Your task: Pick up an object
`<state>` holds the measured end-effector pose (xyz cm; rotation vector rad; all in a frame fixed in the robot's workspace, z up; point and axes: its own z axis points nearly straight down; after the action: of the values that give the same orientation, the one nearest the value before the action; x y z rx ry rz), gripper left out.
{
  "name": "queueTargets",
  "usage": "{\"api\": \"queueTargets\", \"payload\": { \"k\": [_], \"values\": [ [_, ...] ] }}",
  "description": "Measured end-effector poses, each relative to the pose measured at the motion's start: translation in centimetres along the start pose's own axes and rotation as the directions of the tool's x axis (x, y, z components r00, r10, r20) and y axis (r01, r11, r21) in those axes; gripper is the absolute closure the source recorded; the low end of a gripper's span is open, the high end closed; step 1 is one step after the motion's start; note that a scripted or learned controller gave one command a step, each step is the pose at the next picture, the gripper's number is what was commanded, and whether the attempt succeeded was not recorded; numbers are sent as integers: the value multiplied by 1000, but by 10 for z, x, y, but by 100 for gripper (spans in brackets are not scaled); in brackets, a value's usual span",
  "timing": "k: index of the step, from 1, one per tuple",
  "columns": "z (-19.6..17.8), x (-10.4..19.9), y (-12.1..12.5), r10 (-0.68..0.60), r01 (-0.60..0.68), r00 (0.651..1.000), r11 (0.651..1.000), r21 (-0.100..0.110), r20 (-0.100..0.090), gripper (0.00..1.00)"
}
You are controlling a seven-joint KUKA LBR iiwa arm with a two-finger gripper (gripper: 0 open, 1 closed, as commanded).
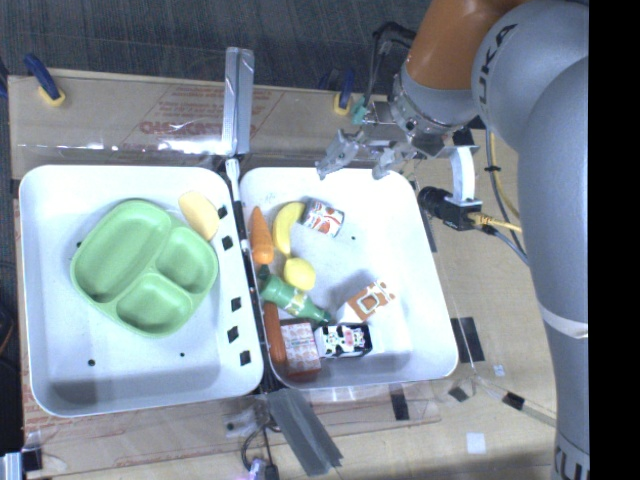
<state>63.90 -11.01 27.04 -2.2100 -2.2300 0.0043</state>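
Nearest me in the right bin (425,298) lie a cow-print carton (345,341), a brown packet (300,346) and a green bottle (292,298). Beyond them sit a lemon (299,273), a carrot (261,236), a banana (286,226) and a small can (322,218). At the far rim the gripper (362,161) hangs with fingers spread and nothing between them. I judge this the approach step. Next I must choose one target, centre above it and descend.
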Motion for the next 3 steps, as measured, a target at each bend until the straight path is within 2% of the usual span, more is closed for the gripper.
{"api": "queueTargets", "payload": {
  "k": [1,2,3],
  "values": [
    [160,0,-46,-281,281,960,960,-1,0,0],
    [180,-1,-111,-369,369,930,930,-2,0,0],
    [171,-1,-110,-372,372,928,928,-3,2,100]
  ]
}}
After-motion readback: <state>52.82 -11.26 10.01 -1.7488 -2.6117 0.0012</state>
